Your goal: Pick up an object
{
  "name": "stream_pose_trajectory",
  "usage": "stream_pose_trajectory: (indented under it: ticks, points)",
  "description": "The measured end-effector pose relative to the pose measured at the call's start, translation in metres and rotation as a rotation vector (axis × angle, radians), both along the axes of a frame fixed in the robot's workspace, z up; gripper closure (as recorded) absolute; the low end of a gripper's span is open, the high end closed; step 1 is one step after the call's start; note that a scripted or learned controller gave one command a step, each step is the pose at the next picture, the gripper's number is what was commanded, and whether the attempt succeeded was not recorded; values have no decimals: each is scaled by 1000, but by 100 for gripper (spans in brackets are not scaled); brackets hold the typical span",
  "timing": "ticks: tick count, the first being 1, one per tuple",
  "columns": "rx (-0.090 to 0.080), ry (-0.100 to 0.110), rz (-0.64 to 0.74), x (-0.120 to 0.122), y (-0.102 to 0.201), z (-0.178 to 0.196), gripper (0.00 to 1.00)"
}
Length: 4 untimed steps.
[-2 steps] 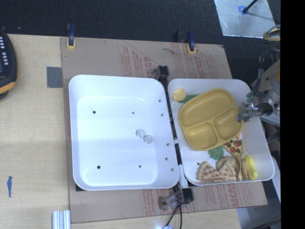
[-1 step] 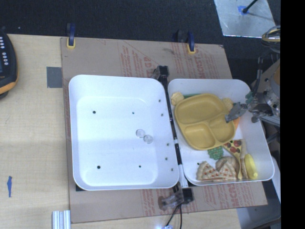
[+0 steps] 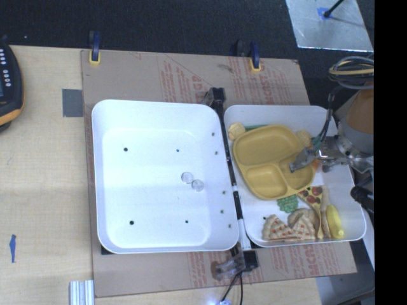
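Item: yellow divided tray (image 3: 270, 159), lying flat in the right bin (image 3: 356, 230), upper half. Beside it, lower right: pizza slices (image 3: 289, 227), a green piece (image 3: 287, 203), a yellow banana-like toy (image 3: 332, 222). Left bin (image 3: 152, 234): two small clear beads (image 3: 192, 181). My claw (image 3: 304, 161) hovers at the tray's right rim; whether it is released or clenched I cannot tell. Status: nothing lifted; grasp and lift remain, I judge. All on the worktop (image 3: 44, 189).

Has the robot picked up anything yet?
Not yet, it seems. The end effector sits low over the yellow tray in the right bin, and nothing looks lifted. The toy pizza and banana lie in that bin. Grasping and lifting something is left.
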State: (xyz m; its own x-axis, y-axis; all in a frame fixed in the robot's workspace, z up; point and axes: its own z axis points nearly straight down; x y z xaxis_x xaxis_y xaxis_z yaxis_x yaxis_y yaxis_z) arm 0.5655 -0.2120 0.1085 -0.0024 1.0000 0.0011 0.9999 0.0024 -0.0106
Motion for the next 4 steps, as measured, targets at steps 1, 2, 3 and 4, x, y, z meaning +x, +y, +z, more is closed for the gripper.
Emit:
stream_pose_trajectory:
  ticks: [1,2,3,4]
  points:
    - [-1,-5,1,1,-1,16,100]
    - [-3,-7,3,41,-1,4,100]
    - [-4,-11,4,51,-1,72,100]
    - [0,-8,-2,-8,15,118,100]
